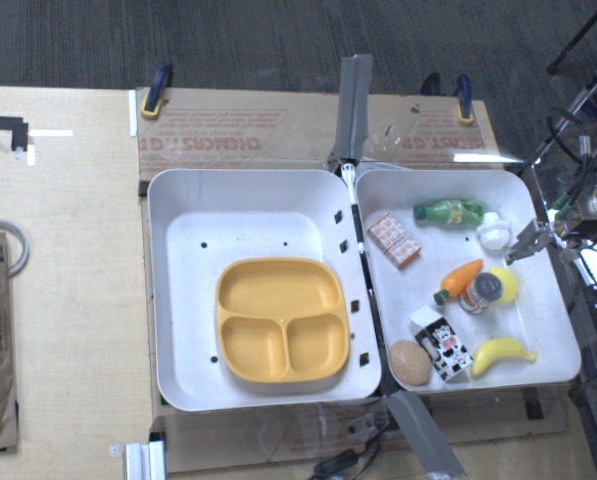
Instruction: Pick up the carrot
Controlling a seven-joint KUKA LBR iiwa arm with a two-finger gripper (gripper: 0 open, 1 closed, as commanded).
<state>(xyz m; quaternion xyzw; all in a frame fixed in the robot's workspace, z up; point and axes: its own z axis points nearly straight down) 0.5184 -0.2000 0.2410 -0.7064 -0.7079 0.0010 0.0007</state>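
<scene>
The carrot (462,277), orange with a green stem end, lies slantwise in the middle of the right bin (548,298). Its lower side touches a small round jar (484,292) that leans on a yellow lemon (507,284). My gripper (530,241) hangs at the right rim of this bin, up and to the right of the carrot and well apart from it. Nothing shows in its grasp.
The right bin also holds a green bottle (448,211), a pink box (393,240), a white lump (494,234), a banana (502,353), a cow-print carton (444,347) and a brown round item (410,363). A yellow divided plate (281,319) sits in the left bin (178,268).
</scene>
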